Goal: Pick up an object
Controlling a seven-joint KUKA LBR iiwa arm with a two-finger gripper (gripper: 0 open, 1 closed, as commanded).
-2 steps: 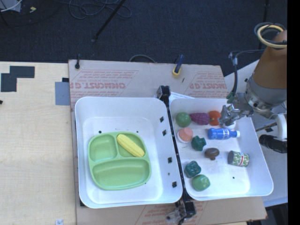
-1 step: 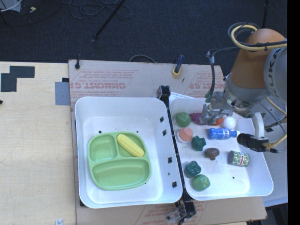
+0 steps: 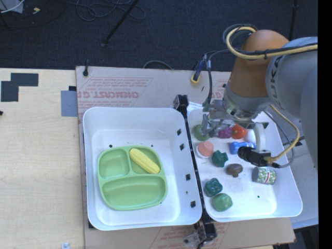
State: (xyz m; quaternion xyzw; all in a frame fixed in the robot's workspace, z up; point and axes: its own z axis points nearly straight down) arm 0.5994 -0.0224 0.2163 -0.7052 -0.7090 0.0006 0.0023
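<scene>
My gripper (image 3: 209,124) hangs low over the far left part of the right bin (image 3: 280,204). Just under and left of it lies an olive green piece (image 3: 199,134), partly hidden by the gripper. Close to its right are a purple piece (image 3: 225,134) and a red-orange piece (image 3: 238,132). A salmon pink disc (image 3: 205,149) lies just in front of it. I see nothing held in the gripper.
The right bin also holds a blue piece (image 3: 236,148), a dark green piece (image 3: 219,158), a brown piece (image 3: 234,169), a small can (image 3: 264,176), a teal piece (image 3: 212,187) and a green ball (image 3: 222,202). The left bin (image 3: 104,123) holds a green divided plate (image 3: 129,193) with a yellow corn cob (image 3: 144,161).
</scene>
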